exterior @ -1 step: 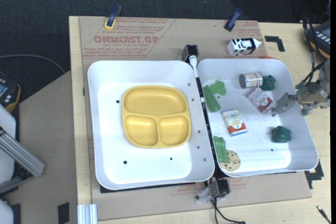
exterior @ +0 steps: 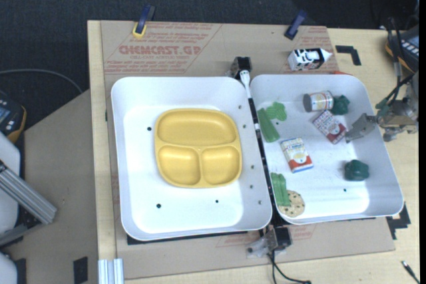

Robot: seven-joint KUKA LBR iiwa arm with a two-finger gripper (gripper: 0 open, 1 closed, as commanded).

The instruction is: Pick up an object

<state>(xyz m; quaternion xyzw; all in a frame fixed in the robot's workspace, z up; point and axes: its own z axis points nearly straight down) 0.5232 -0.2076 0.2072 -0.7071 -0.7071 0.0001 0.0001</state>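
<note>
While the claw (exterior: pixel 363 126) is seen over the right bin's (exterior: pixel 379 199) right side, the scene is listed so:
Claw: whether it is spread or closed cannot be told; nothing is seen between its tips.
Nearest thing: a red-and-white patterned packet (exterior: pixel 330 126), flat, just left of the claw.
Beyond it: a small metal can (exterior: pixel 319 101) lying on its side, beside a green lump (exterior: pixel 341 104).
Below the claw: a rounded dark-green piece (exterior: pixel 356 170).
Further left: a small carton (exterior: pixel 297 154).
Left bin (exterior: pixel 133 163): a yellow three-part tray (exterior: pixel 198 146), smooth plastic.
</note>
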